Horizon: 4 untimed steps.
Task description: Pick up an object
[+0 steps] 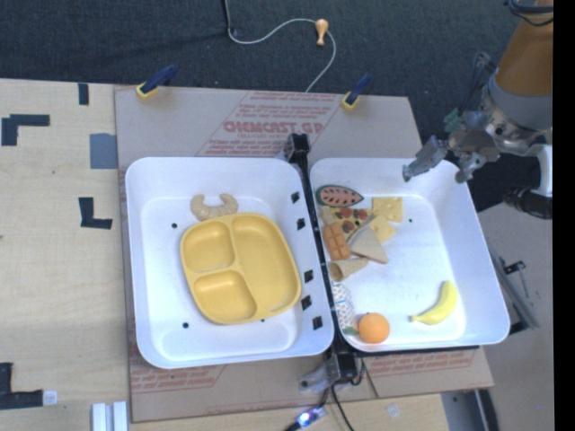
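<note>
Your gripper [440, 164] hangs over the far right corner of the right bin [476, 241], just above its rim. The two fingers [420, 163] stand spread apart, with nothing between them. The arm [526, 61] enters from the right, its orange band uppermost.

Note the contents of the right bin. A banana [437, 305] lies near the front right, apart from the rest. An orange [374, 328] sits at the front left corner, close to the wall. Along the left wall you have a crowded cluster: a watermelon slice [339, 195] at the far end, yellow cheese pieces [386, 214] just beside it, a grey wedge [369, 243] touching the cheese, and small mixed food pieces [338, 236] below the slice. The individual small pieces are too tightly packed to tell apart.

The left bin [148, 241] holds a yellow divided tray [239, 268] lying flat near its middle. A tan curved piece [214, 206] lies just beyond the tray's far edge, touching or nearly touching it.

Both bins rest on a cardboard sheet [260, 128], fastened by two blue-and-yellow clamps [156, 81] at its far edge. A cable [278, 30] trails across the dark floor behind.
</note>
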Each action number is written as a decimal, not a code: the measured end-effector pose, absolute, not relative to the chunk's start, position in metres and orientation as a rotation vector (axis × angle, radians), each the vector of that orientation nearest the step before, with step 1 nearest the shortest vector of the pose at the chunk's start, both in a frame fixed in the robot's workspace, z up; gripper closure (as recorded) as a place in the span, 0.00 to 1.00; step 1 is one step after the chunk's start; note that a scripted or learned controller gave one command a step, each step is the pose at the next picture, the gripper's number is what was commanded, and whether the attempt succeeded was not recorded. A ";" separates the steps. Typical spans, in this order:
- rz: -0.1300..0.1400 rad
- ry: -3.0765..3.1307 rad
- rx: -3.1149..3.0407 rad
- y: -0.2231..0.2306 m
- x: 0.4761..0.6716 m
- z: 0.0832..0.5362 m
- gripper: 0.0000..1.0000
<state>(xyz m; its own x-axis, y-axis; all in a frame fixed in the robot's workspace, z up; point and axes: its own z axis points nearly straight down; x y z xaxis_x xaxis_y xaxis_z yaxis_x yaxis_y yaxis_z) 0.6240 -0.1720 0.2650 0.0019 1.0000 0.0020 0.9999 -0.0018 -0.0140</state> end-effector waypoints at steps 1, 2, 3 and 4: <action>0.002 -2.222 -2.220 -0.172 0.626 0.273 0.00; 0.007 -2.220 -2.219 -0.179 0.627 0.226 0.00; 0.008 -2.220 -2.217 -0.181 0.619 0.178 0.00; 0.008 -2.220 -2.217 -0.183 0.608 0.121 0.00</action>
<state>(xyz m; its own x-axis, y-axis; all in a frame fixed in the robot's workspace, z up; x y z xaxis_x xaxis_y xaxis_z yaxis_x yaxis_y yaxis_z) 0.6079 -0.1827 0.1212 -0.0013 1.0000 -0.0004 1.0000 0.0013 -0.0070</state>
